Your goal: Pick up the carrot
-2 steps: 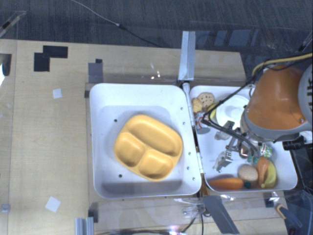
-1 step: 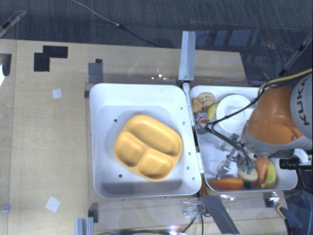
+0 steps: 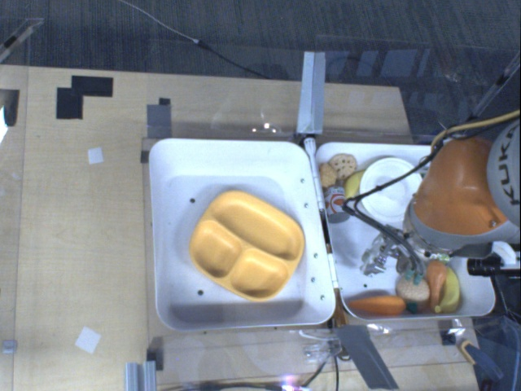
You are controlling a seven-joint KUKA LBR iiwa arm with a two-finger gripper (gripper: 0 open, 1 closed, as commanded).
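While my claw [image 3: 383, 255] hangs low in the right bin [image 3: 350, 218], I cannot tell its state from this angle. The carrot [image 3: 377, 305] lies flat along that bin's near wall, just below the claw and apart from it, with a round speckled piece [image 3: 413, 287] just to its right. It looks light, stiff and smooth, likely slippery; I would grip across its thick middle. The left bin [image 3: 171, 218] holds a yellow divided tray [image 3: 247, 243].

Two white bins [image 3: 163, 243]; one yellow tray [image 3: 247, 243]; one carrot [image 3: 377, 305]; two cookies [image 3: 338, 169]; one white plate [image 3: 391, 190].
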